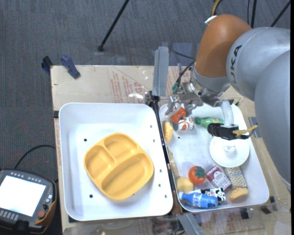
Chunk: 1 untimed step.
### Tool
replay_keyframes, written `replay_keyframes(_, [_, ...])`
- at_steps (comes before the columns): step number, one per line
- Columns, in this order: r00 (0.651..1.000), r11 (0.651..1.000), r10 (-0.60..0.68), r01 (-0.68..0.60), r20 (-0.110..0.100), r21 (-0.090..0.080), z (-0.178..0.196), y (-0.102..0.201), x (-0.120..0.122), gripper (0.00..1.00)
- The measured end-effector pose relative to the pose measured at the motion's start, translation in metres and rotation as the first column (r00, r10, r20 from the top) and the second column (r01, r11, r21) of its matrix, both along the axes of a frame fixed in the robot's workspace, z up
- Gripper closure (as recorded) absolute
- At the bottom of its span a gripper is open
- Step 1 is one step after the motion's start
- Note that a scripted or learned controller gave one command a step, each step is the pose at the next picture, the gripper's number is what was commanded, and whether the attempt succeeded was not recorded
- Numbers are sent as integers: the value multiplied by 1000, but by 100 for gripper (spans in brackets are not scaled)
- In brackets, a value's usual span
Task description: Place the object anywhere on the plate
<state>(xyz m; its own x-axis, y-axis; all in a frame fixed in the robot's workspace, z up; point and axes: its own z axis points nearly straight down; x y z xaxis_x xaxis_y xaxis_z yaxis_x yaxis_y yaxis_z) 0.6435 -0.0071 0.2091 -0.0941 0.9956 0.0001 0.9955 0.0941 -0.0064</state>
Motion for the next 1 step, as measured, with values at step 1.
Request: replay_keyframes(1, [994, 994, 113, -113, -2, 1, -24, 71, -77, 100])
